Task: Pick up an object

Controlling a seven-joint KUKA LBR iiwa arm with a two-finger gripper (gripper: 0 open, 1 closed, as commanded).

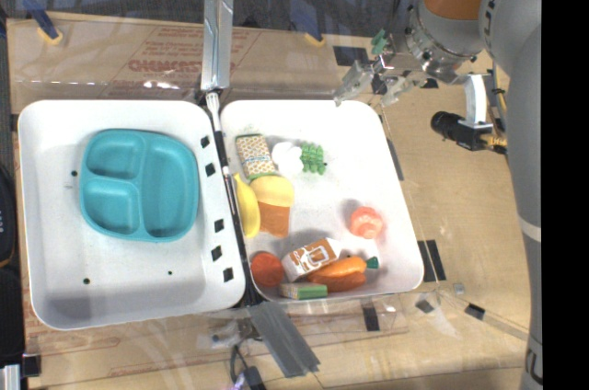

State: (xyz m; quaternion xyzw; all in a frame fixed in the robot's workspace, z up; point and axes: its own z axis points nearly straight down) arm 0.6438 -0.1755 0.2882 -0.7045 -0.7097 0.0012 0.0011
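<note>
**Claw waits above the toy bin**

The claw [368, 86] hangs over the far right corner of the right white bin [391, 195], holding nothing; I cannot tell how wide it is. The small green bumpy plastic toy [314, 158] lies nearest, by the bin's far edge. It looks light and hard. Pinch it across its narrow sides. The round orange-red plastic ball [366, 222] might roll away.
</note>
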